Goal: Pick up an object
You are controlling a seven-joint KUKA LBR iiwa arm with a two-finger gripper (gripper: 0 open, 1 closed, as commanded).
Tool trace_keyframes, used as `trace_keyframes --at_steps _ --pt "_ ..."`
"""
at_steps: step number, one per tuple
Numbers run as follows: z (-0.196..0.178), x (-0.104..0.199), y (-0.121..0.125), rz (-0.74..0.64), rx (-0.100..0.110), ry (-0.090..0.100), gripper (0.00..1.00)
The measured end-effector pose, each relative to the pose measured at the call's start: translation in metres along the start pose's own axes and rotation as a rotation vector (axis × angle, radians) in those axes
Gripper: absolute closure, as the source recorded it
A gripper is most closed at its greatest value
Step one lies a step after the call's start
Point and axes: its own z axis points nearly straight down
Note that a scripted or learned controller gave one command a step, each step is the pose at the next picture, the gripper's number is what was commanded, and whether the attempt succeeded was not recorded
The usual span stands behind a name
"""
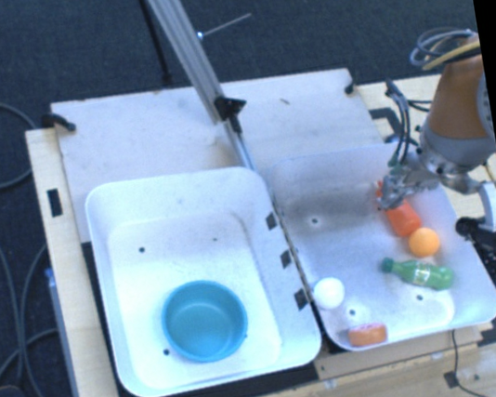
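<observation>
Camera view: grey KUKA arm w/ orange band [459,106] reaches in from the right, two-finger gripper [395,189] low over the right shallow white bin [323,199], at its right side. Fingers too small and dark to read, so can't tell if wide or narrow. Just below the gripper, touching or nearly so, lies an orange-red blocky plastic piece [403,218]. Beside it, lower right, an orange ball [424,242]. Under that, a green plastic bottle [419,273] on its side. White ball [329,292] near the bin's left wall; orange-and-white flat item [368,334] at the front rim. Left shallow white bin [119,214] holds a round blue bowl [204,320].
</observation>
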Motion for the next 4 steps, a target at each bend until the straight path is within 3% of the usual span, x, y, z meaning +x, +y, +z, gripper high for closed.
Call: trace_keyframes --at_steps 1,2,4 --pt "-0.050 0.007 0.003 -0.003 0.031 0.009 1.00" --pt "-0.108 0.006 0.007 -0.005 0.028 0.008 1.00" --pt "-0.093 0.112 -0.019 -0.003 0.039 0.008 1.00"
